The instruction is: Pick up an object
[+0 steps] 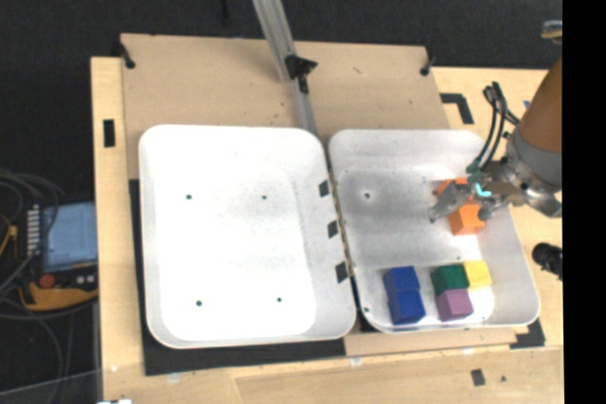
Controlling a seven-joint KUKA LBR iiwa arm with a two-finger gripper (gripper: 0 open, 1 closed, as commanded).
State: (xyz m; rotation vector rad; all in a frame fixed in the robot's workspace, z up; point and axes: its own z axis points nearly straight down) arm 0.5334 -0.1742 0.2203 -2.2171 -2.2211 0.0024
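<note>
The gripper (461,201) hangs low over the right bin (379,166), in its right half, reaching in from the right. An orange block (466,219) sits just beneath and slightly nearer than the jaws, touching or almost touching them; whether it lies between them I cannot tell, nor whether the jaws are released or clenched. The block looks roughly cubic, with no clear long axis. Near the bin's front edge rest a blue block (404,294), a green block (449,279), a yellow block (477,273) and a purple block (455,303), well apart from the jaws. The orange one is the likely target.

tool (461,201) over right bin (379,166) | orange block (466,219) at fingertips | left bin (170,156)
</note>
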